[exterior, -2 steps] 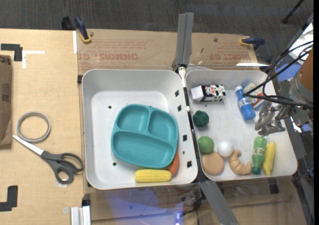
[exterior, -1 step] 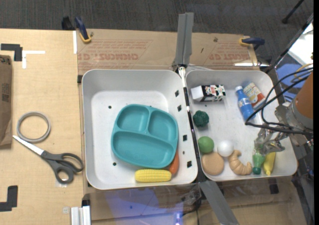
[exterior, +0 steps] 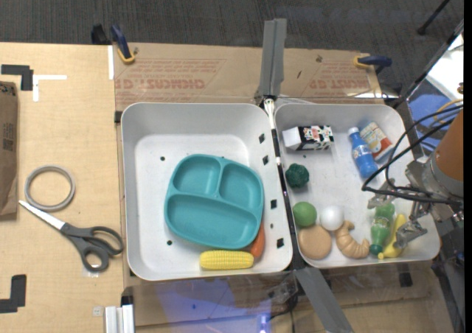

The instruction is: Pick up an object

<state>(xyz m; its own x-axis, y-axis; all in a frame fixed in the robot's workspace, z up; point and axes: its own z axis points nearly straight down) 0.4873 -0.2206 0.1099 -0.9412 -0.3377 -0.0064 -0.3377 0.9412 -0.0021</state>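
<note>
My gripper (exterior: pixel 413 221) hangs over the right rim of the right bin (exterior: pixel 335 114), open, with nothing between its fingers. Just to its left lie a green bottle (exterior: pixel 381 222) and a yellow banana-like piece (exterior: pixel 393 242). Further left are a croissant (exterior: pixel 352 241), a tan egg-shaped piece (exterior: pixel 316 242), a white ball (exterior: pixel 331 216) and a green ball (exterior: pixel 304 213). A dark green broccoli piece (exterior: pixel 297 174), a black-and-white carton (exterior: pixel 308 137) and a blue bottle (exterior: pixel 362 153) sit toward the back.
The left bin (exterior: pixel 140 177) holds a teal divided plate (exterior: pixel 214 201), a yellow corn cob (exterior: pixel 226 258) and an orange piece (exterior: pixel 257 243). Scissors (exterior: pixel 74 233) and a tape roll (exterior: pixel 49 186) lie on the bench at left. Cables hang near the arm.
</note>
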